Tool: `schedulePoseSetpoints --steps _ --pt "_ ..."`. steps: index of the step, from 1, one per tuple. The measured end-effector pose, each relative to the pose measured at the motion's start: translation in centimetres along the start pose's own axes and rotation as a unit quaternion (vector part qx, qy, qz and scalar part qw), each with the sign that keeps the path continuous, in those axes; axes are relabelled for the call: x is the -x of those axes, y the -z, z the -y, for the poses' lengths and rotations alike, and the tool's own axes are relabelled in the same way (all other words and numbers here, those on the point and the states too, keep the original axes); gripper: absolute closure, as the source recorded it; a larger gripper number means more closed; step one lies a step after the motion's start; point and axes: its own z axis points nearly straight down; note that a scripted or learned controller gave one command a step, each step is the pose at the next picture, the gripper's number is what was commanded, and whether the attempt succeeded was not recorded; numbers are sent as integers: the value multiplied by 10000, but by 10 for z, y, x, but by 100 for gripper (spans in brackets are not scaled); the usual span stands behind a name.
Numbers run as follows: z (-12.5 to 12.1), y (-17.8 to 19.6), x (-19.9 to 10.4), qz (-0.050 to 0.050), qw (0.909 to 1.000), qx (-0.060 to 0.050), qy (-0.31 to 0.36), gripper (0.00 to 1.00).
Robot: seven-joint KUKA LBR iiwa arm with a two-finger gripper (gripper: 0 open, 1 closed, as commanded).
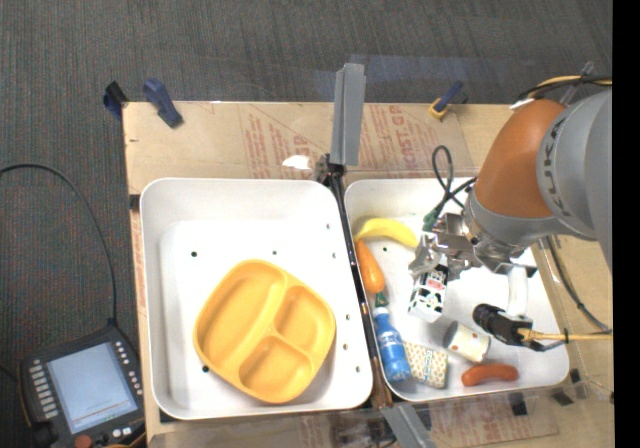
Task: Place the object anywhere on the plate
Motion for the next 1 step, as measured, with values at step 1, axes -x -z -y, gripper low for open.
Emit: schedulePoseSetpoints --steps 1 --pt "15 46 -83 9 9881 11 1540 100"
